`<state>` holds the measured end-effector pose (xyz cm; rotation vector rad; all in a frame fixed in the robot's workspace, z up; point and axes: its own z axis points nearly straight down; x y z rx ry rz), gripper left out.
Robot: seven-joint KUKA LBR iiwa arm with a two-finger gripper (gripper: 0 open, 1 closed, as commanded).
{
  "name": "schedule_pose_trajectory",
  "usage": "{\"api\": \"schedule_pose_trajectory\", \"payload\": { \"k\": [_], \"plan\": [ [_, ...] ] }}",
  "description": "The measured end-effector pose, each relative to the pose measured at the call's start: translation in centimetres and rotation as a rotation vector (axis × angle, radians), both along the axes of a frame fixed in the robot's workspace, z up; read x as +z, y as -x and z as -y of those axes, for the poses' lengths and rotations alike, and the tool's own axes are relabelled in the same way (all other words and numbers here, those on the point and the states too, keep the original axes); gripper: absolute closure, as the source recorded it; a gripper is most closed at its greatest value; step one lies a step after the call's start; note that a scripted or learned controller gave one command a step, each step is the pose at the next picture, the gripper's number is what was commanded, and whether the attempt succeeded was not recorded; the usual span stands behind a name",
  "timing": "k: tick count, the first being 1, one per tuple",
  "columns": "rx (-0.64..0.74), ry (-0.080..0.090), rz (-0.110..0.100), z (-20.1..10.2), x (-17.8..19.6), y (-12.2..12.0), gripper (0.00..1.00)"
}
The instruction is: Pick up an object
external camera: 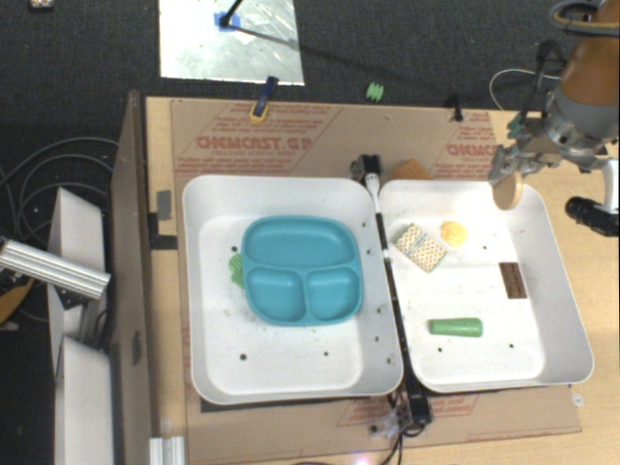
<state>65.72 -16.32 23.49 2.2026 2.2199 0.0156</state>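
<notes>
Arm: the grey arm (581, 76) with its orange band reaches in from the right, above the right bin's far corner.
Gripper: the gripper (506, 190) hangs over the right bin's (557, 289) back rim — finger state cannot be told.
Right bin: a green cylinder (456, 327), a patterned block (421, 247), a yellow ball (453, 232) and a brown bar (512, 280) — all lying apart from the gripper.
Left bin: the left bin (208, 260) holds a blue divided tray (300, 269).
</notes>
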Motion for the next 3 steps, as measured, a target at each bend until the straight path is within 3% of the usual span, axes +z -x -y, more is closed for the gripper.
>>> {"api": "schedule_pose_trajectory", "payload": {
  "k": [1, 2, 3],
  "plan": [
    [-0.006, -0.002, -0.014, 0.1, -0.1, 0.8, 1.0],
    [-0.003, -0.001, -0.012, -0.8, -0.9, -0.9, 1.0],
    [-0.001, -0.005, -0.019, -5.9, -2.7, 2.5, 1.0]
  ]
}}
